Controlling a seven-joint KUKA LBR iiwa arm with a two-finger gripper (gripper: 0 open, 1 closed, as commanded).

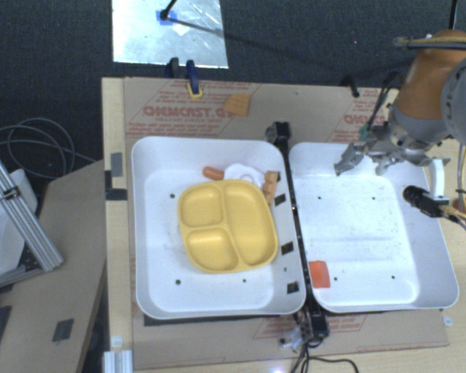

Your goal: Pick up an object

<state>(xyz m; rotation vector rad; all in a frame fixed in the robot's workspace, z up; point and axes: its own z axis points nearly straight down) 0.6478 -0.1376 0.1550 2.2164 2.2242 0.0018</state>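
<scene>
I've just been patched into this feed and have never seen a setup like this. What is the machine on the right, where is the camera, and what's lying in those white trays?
It is a single camera fixed above the bench, looking down at a slant. The grey arm with the orange band reaches in from the right; its end effector sits over the far edge of the right bin, with nothing visible between its fingers. The left bin holds a yellow divided tray, a small orange sausage-shaped piece, a white object and a tan block. The right bin holds a small orange-red block at its near left corner.
</scene>
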